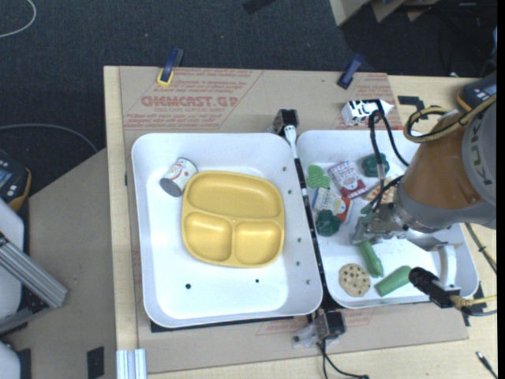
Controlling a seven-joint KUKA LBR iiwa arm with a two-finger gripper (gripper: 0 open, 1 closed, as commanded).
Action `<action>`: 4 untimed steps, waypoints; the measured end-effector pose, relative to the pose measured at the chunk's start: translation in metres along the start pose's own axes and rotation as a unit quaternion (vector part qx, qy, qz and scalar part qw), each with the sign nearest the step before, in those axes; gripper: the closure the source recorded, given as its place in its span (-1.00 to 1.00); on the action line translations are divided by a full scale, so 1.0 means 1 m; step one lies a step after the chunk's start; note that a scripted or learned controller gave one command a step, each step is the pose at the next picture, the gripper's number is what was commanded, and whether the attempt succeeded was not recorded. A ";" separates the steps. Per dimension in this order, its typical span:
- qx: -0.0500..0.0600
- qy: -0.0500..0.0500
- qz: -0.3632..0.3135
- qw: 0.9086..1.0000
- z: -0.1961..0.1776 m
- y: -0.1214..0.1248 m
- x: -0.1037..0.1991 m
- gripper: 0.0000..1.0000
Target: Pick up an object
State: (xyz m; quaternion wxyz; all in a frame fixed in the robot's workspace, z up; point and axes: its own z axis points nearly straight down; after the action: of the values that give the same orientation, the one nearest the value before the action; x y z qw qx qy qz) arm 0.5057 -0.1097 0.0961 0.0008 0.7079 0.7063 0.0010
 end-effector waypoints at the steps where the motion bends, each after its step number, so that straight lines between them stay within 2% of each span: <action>1: -0.002 -0.002 -0.001 1.000 -0.056 0.005 -0.010 1.00; 2: -0.002 -0.001 -0.002 1.000 -0.109 0.005 0.000 1.00; 3: -0.001 -0.001 -0.002 1.000 -0.130 0.007 0.000 1.00; 4: -0.001 0.000 -0.004 1.000 -0.125 0.041 0.038 1.00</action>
State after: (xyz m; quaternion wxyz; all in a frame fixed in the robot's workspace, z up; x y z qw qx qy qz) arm 0.5468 -0.0718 0.2213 0.0015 0.7051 0.7091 0.0014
